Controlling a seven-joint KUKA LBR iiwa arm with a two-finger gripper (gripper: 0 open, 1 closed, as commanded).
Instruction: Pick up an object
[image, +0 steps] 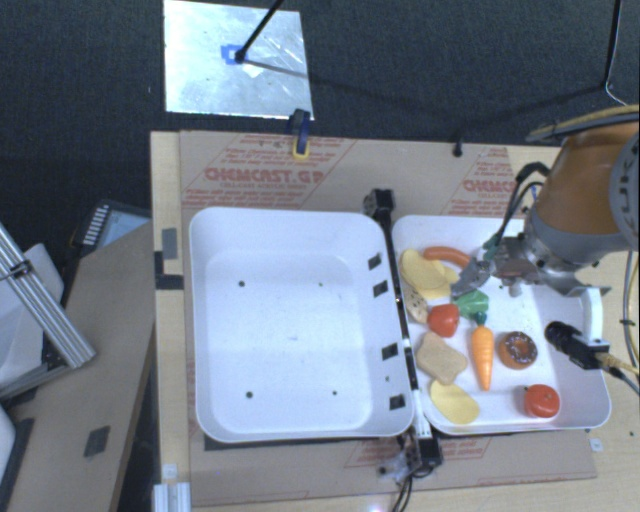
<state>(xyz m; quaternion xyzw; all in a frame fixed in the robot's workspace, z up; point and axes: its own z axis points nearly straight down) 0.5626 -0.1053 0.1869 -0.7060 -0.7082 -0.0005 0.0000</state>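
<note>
Jaws (471, 283) just above green toy (474, 303) in right bin (600, 400), grip state unclear.

One camera, fixed high above the bench (330, 160), looking down at a slant. Both white bins fall in frame: left bin (290, 225) near centre, right bin (590, 400) toward the right edge. Far side of the bench lies at the top, dark floor (80, 80) beyond. Moderate distance; the arm (590, 190) enters from the right.
</note>
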